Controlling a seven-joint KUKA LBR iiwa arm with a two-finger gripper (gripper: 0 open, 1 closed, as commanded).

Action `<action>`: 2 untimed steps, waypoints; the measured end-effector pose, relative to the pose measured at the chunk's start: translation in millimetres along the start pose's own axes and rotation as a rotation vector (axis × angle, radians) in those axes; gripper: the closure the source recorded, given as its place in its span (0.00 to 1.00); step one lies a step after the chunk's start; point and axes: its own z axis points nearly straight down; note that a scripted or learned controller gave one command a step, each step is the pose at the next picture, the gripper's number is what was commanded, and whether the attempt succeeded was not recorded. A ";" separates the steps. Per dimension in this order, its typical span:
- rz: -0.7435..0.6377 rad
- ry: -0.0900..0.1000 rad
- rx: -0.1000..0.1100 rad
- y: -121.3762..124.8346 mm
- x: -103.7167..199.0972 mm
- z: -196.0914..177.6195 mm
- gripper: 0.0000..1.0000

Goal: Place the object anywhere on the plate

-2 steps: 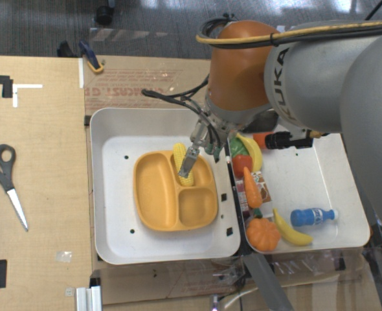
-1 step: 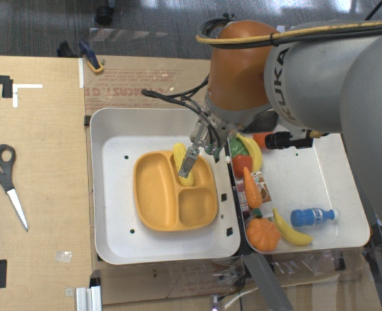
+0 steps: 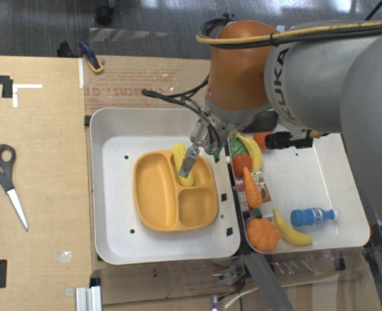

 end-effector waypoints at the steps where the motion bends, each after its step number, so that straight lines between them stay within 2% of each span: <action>1: 0.000 0.000 0.000 0.0 0.0 0.0 0.00; 2: 0.000 0.000 0.000 0.0 0.0 0.0 0.00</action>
